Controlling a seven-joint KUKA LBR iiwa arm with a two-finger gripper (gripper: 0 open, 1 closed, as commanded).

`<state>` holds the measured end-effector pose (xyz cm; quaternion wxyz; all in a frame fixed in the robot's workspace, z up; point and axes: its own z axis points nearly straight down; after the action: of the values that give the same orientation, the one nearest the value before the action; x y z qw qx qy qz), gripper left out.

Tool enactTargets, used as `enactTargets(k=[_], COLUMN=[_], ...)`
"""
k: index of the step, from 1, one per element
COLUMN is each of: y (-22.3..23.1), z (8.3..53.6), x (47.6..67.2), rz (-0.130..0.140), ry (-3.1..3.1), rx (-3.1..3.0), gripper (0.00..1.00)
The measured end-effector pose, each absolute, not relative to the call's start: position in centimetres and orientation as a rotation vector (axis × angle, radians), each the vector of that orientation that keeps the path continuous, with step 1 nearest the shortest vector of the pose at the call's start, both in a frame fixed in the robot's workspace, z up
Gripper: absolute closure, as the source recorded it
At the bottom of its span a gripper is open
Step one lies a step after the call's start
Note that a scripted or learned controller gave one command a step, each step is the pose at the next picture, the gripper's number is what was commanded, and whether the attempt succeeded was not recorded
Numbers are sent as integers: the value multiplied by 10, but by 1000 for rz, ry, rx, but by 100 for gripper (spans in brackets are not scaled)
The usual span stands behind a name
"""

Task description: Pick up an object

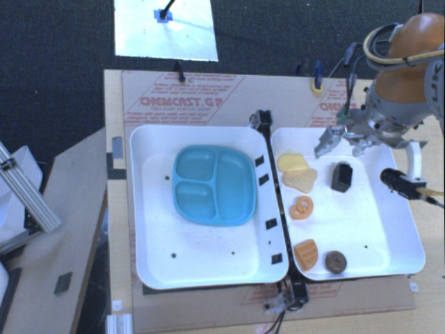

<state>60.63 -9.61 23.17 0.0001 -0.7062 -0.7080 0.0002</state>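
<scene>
Fingers of the gripper [345, 143] are spread apart with nothing between them, poised above the right bin [396, 221], just above a small black block [341, 177]. Yellow and tan food pieces [297, 172], an orange pretzel [302, 208], an orange wedge [306, 254] and a brown disc [336, 261] lie in that bin. A blue divided plate [212, 185] sits in the left bin [149, 256]

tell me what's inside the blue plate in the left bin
Nothing lies in the blue plate: all three compartments show bare. It covers part of the left bin floor, so what's beneath cannot be seen.
</scene>
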Motion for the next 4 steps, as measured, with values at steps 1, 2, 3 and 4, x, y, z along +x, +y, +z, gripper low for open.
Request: enactTargets(k=[1,2,3,4], y=[-92,-94,-94,-101], z=[171,109,123,184], x=[601,597,599,606], rz=[3,4,-3,-7], ry=[-2222,-2220,-2225,-2230], rx=[-2218,-2218,-2222,-2223], gripper=[0,0,100,100])
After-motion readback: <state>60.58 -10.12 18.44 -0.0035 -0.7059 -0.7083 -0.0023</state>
